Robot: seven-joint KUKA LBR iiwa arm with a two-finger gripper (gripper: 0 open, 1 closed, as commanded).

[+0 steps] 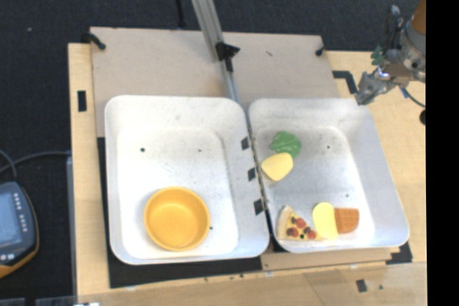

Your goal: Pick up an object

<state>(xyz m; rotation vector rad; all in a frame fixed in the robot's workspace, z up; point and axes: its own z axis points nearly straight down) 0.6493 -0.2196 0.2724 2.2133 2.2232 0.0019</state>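
the claw [367,88] is hovering off the right bin's [373,147] far corner — can't tell its grip. the green toy [285,142] is lying inside, touching a pale yellow piece [277,167].

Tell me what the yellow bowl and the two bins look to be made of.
Yellow bowl: likely plastic, with a smooth, even colour and a soft sheen. Left bin and right bin: probably moulded white plastic with rounded corners and a matt surface, speckled with dark scuffs. Metal cannot be ruled out.
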